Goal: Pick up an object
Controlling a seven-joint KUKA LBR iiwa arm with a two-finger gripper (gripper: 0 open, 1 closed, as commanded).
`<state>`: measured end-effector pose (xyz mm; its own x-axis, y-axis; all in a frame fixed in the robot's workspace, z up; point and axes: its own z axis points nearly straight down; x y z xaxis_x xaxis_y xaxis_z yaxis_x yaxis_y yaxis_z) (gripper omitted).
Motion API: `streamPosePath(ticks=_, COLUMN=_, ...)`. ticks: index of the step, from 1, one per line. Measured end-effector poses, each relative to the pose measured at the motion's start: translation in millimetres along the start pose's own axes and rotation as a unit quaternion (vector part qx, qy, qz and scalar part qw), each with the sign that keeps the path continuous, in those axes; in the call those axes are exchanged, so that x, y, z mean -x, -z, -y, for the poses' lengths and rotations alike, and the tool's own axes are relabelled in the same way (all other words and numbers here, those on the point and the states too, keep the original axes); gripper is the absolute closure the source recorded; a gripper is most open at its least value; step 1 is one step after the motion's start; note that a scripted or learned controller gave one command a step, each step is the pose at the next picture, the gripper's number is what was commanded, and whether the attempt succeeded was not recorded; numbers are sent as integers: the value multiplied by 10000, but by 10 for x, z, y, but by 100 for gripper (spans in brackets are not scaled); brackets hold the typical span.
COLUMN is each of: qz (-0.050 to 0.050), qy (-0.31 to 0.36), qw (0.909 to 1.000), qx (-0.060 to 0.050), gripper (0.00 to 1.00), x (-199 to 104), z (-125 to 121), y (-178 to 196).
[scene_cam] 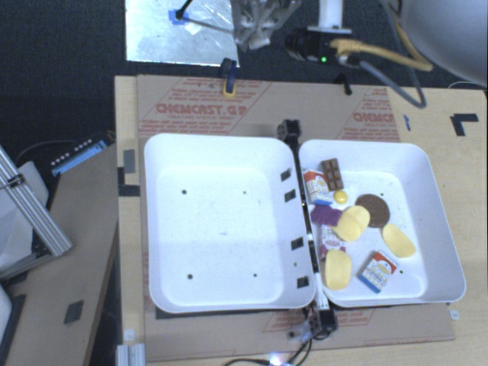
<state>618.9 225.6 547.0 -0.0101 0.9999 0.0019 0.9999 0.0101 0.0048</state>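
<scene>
Nearest the lens, at the bottom of the view, a tangle of wiring (309, 332) sits at the foot of the black hinge strip (303, 219) that joins the two bins. Well below the gripper (255, 17) and to its right, the right bin (431, 204) holds all the loose objects, crowded against its inner wall: a brown chocolate bar (331, 173), a red-and-white packet (316, 187), a purple piece (326, 215), a dark brown disc (374, 209), three pale yellow pieces (354, 223) (398, 240) (338, 269) and a small blue-and-red box (377, 271). That bin's outer half lies bare, giving room along its far rim. Directly below the gripper, the left bin (221, 219) offers a wide open floor. The gripper hangs high over the bench's back edge, above a cardboard sheet (206, 109) and beside a shiny metal plate (175, 21); whether its fingers are apart or together cannot be told. Cables (381, 56) trail from the wrist toward the right bin.
</scene>
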Motion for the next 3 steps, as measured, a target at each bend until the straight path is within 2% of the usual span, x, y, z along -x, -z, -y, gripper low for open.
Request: streamPosePath(ticks=3, qz=-6, qy=71, qw=10000, qx=33, gripper=100, x=0, z=-3, y=340)
